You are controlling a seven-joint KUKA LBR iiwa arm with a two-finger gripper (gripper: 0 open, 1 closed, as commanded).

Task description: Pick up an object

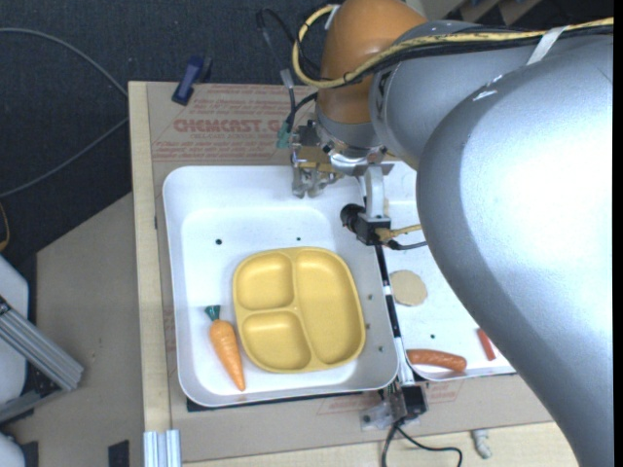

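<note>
A brown cardboard sheet point(219, 115) with faded red print is covering the bench, and two shallow white bins are sitting on it side by side. The left bin point(185, 251) is filling the middle of the frame; the right bin point(443, 314) is lying half hidden under the big grey arm point(526, 193) that is reaching in from the right. The gripper point(310, 175) is hanging over the upper edge of the left bin, near the top centre of the frame, below the orange band point(365, 32); I cannot tell how its fingers are set.

In the left bin a yellow divided plate point(297, 309) is resting toward the lower right, and a toy carrot point(227, 351) is lying just beside the plate's lower left corner, green tip pointing up. In the right bin a tan round cookie point(408, 287) is lying near the dividing wall, and an orange sausage point(437, 360) is lying below it, well apart.

Dark carpet point(68, 115) is surrounding the bench, with a thin cable point(68, 52) trailing across the upper left. A blue clip point(190, 79) is sitting at the cardboard's top left edge.
</note>
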